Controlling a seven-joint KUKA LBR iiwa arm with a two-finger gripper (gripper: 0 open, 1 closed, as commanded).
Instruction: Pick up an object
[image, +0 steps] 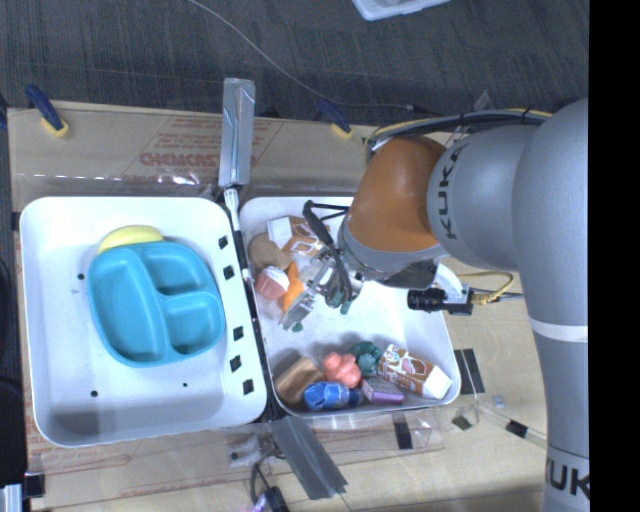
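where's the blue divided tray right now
In the camera view the blue divided tray lies in the left bin, towards its upper middle, with a yellow object peeking out from behind its top edge.

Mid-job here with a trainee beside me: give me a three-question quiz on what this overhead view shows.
1. True or false: the blue divided tray lies in the left bin.
2. The pincer is above which bin? A) left B) right
3. Fill in: a ______ object peeks out from behind the tray's far edge.

Key: 1 true; 2 B; 3 yellow.
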